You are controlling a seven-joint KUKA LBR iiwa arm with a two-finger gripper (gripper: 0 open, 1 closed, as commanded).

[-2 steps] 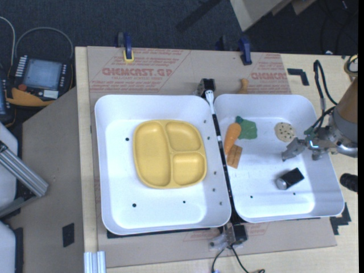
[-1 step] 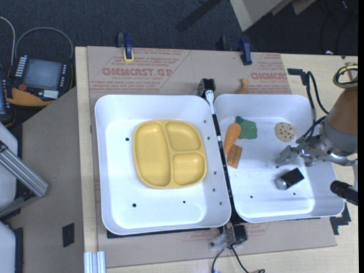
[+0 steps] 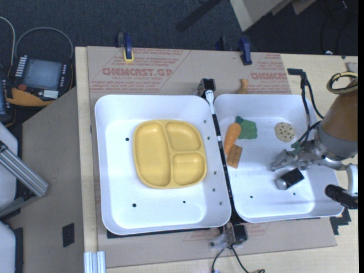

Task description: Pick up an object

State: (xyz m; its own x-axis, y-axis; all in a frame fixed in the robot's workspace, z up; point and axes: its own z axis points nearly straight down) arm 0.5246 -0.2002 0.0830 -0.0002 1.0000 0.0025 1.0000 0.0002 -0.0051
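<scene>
In the right bin (image 3: 267, 206) lie an orange carrot (image 3: 232, 136), a green piece (image 3: 248, 129) touching the carrot's top, a small brown block (image 3: 234, 156) just below the carrot, and a round speckled cookie (image 3: 284, 131). My gripper (image 3: 287, 169) reaches in from the right and sits low over the bin floor, below the cookie and well right of the brown block. A small dark piece (image 3: 290, 178) shows at its lower tip; I cannot tell whether it belongs to the gripper or is a separate object. None of the objects is visibly in the gripper's hold.
The left bin (image 3: 111, 152) holds a yellow divided plate (image 3: 169, 152). A black divider strip (image 3: 217, 135) runs between the bins. Cables (image 3: 307, 104) hang by the arm at the right bin's far right corner. Bare white floor lies along the right bin's front.
</scene>
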